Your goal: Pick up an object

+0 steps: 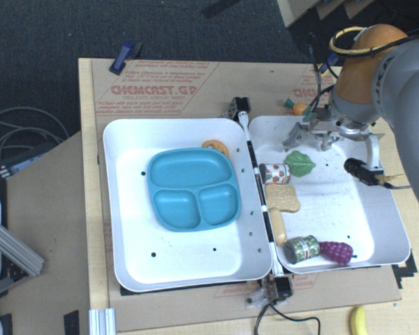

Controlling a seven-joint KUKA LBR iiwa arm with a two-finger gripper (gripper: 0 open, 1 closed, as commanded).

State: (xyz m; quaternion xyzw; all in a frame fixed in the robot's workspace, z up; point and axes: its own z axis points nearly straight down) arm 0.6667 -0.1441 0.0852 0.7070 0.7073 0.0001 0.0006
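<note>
Blue clip (125, 56), grey cables (17, 142)

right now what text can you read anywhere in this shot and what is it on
"CHEMCAST GP", red print on the brown protective sheet covering the bench behind the left bin; reading is approximate.
Smaller red lines above and below it: too blurred to read.
Red print on the same sheet behind the right bin, beside the arm: partly hidden, unreadable.
Label on the small can and on the small can: too small to read.
</note>
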